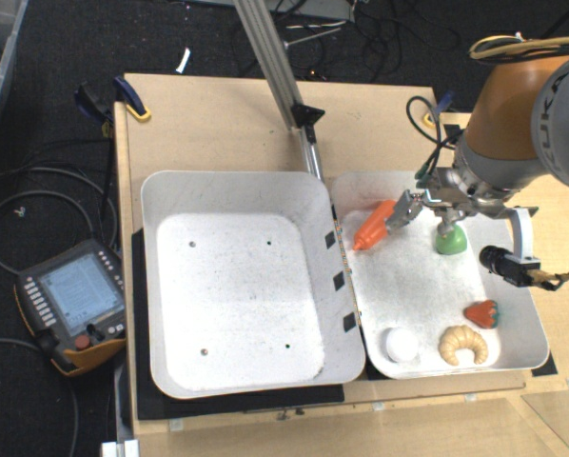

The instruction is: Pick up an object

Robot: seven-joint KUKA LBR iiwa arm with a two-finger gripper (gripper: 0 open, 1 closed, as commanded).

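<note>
My gripper (pixel 426 213) hangs over the back of the right bin (pixel 413 284), open, with nothing between its fingers. Its left finger (pixel 405 208) is at the upper end of an orange carrot (pixel 371 228) that lies tilted near the bin's left wall. Its right finger (pixel 448 220) is just above a green rounded object (pixel 451 242). A red strawberry (pixel 481 313), a tan croissant (pixel 463 345) and a white ball (pixel 402 345) lie along the front of the same bin.
The left bin (pixel 237 288) stands beside the right one, their walls touching in the middle. A metal pole (pixel 270 50) slants down from the back to the bins' rear edge. A black cable plug (pixel 501 263) hangs off the arm over the right bin.
</note>
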